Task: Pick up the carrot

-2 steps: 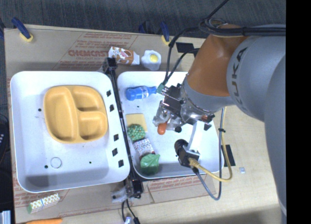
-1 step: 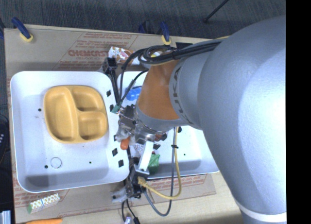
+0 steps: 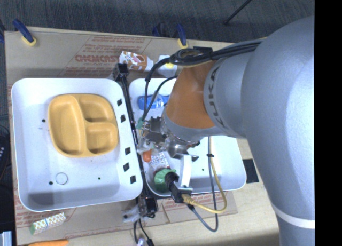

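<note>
Your right bin (image 3: 235,171) is crowded: the arm (image 3: 240,95) covers most of it (cables (image 3: 206,207) trail below), while the left bin (image 3: 26,133) stays open around the yellow tray (image 3: 83,124).

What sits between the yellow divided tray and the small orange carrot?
In the camera view, the yellow divided tray lies in the left white bin. Between it and the small orange carrot come bare bin floor and the black-marked bin rims.

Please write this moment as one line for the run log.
arm: over right bin | claw: low at its left side | carrot: orange bit beside claw, grasp not visible | left bin: yellow tray
</note>
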Controlling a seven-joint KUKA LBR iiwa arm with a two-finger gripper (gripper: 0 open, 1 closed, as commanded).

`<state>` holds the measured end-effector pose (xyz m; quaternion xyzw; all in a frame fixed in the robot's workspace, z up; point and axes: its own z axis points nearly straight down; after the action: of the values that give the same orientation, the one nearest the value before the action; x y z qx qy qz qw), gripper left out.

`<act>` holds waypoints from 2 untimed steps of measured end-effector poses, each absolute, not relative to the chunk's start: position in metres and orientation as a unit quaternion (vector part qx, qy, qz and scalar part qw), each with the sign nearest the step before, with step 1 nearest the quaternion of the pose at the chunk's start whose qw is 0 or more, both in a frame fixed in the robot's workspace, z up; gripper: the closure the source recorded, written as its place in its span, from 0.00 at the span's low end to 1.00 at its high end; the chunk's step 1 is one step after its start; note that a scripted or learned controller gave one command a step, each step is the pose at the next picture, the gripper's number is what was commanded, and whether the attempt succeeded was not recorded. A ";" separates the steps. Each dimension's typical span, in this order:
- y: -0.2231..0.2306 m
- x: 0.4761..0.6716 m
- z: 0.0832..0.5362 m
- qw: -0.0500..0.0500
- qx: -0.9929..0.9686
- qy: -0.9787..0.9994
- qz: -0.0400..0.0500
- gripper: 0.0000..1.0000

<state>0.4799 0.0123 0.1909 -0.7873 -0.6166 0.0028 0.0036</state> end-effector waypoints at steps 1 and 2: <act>0.009 0.535 0.223 0.001 -0.775 -0.631 0.001 1.00; -0.033 0.517 0.258 0.002 -0.791 -0.612 0.001 1.00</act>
<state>0.5172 -0.0331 0.2578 -0.7905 -0.6124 0.0010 0.0015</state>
